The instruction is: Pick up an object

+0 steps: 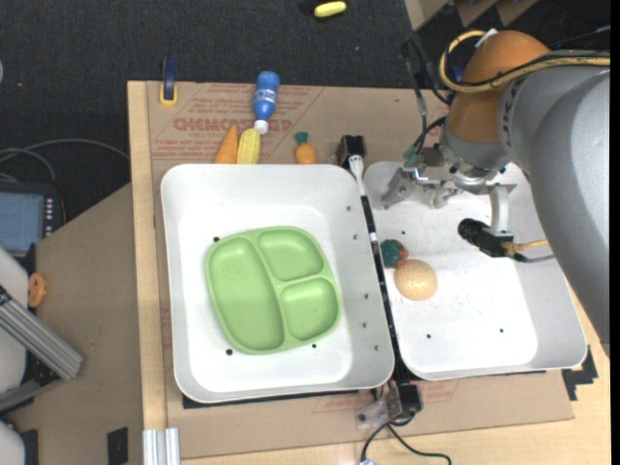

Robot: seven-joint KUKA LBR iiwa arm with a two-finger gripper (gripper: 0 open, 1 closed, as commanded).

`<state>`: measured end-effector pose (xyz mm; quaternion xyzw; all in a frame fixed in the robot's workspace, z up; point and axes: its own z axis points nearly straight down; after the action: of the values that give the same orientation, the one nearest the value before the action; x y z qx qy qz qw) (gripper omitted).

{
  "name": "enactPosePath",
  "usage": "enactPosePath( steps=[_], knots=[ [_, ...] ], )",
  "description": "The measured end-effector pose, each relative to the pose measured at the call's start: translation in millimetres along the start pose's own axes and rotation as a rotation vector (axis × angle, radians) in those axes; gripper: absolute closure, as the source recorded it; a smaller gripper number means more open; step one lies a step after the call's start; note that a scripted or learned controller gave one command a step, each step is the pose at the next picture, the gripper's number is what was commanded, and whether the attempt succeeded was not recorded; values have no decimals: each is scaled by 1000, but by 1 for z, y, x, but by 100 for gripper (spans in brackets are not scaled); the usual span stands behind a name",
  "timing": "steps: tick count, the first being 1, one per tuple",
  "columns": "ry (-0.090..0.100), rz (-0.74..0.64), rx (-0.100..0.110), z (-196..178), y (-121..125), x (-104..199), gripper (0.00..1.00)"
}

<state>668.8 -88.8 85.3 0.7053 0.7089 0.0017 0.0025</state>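
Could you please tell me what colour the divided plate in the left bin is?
The divided plate is light green, seen clearly in the camera view.

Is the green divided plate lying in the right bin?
No, the green divided plate lies in the left bin; the right bin holds a tan ball.

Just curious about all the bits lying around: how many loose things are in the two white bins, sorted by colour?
Green: 2, the divided plate and a small ball
Tan: 1, the round ball
Total: 3
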Motion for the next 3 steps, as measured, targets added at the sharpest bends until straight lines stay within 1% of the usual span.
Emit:
enactPosePath(
  steps=[1, 2, 3],
  knots=[
    [1, 12, 13, 0, -70, -62, 0],
    [1, -2, -2, 0, 1, -6, 0],
    [0, 12, 11, 0, -51, -90, 0]
  ],
)
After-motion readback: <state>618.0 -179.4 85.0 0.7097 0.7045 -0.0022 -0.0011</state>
